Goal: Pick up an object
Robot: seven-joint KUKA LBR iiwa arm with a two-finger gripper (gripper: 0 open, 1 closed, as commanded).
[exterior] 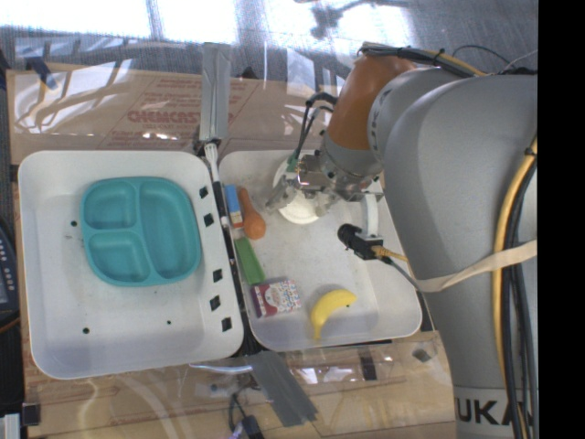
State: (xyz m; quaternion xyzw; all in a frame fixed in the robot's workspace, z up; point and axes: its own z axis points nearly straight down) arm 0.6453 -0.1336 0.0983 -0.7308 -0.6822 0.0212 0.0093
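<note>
White round object: a pale, smooth, disc-like piece [300, 210] lies in the upper part of the right shallow white plastic bin [402, 311], directly under the tool; what it is made of is too washed out to tell
Gripper: the two-finger gripper [304, 183] sits low over that white piece, below the grey arm with its orange band [361, 99]; whether it is spread or pressed together cannot be told, since the wrist and glare mask the tips
Grasp risk: a round, slick-looking piece could squirt sideways if the close lands off centre, and I judge a shallow grip would let it drop on the lift
Crowding risk: the orange carrot-shaped toy [251, 221] and the blue-and-white capped tube [232, 199] lie just beside the white piece along the bin's left wall, so a wide approach may nudge them
Cable risk: a black connector on a yellow-tipped lead [358, 241] hangs near the bin floor and might drag across items as the arm moves
Green stick: flat, narrow, matt green bar [248, 259] lying along the left wall
Carton: small printed red-and-white cardboard box [275, 296], boxy with flat faces, an easier shape to pinch
Banana: yellow curved plastic banana [331, 307], glossy, near the bottom edge
Left bin: matching white plastic bin [55, 337] holding a teal three-compartment plastic tray [140, 230], smooth with rounded corners, well apart from the tool
</note>
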